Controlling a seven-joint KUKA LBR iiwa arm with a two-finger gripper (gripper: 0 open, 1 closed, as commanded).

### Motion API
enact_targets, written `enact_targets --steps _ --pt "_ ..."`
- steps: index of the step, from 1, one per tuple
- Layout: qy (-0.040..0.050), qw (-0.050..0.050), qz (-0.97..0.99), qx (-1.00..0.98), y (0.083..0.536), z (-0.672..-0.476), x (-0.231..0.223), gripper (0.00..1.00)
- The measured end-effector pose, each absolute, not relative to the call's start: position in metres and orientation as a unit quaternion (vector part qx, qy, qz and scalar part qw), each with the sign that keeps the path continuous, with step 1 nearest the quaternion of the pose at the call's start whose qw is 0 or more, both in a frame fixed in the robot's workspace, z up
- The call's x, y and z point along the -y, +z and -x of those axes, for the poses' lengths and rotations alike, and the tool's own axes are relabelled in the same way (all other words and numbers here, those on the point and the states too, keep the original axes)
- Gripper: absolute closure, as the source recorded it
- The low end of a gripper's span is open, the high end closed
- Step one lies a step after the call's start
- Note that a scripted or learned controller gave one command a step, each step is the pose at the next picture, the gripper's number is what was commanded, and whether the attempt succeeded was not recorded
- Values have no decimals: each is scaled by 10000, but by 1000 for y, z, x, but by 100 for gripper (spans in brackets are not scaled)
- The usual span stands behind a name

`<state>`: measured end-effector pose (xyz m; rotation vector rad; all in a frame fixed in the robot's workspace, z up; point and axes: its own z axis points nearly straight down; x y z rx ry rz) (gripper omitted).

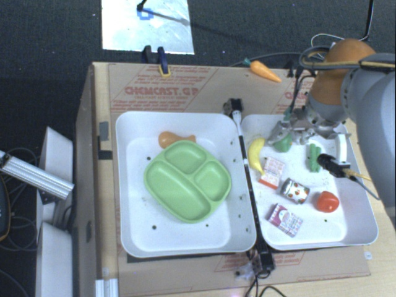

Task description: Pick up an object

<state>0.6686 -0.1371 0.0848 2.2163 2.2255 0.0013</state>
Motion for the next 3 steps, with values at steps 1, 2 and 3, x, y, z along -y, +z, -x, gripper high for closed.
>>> enact_targets --steps 1,2,3 --pt "9 26 -7043 -7099 96 -670 137 100" --pt "18 18 -7050 -7092 192 -670 89 100" --pt "16 5 -7052 -7090 220 -669 -10 100"
